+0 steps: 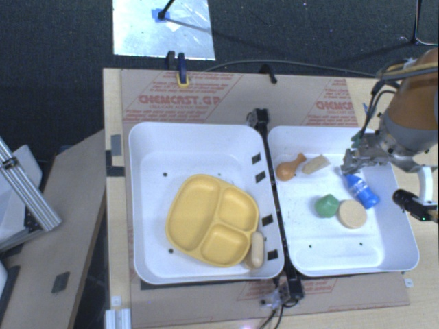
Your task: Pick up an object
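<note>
My arm comes in from the right of the frame; the claw (pixel 354 166) hangs low at the top of the right bin (pixel 394 252), just above the blue bottle (pixel 361 190); I cannot tell how the claw is set; nothing shows in its grip. The bottle lies slanted, near the green block (pixel 327 205) and the tan disc (pixel 352 214); two small tan bits (pixel 302 165) lie to its upper left. I think the bottle is the pick; I would turn the claw across its thin side, go straight down, squeeze, then lift slowly so the disc is not bumped.
</note>
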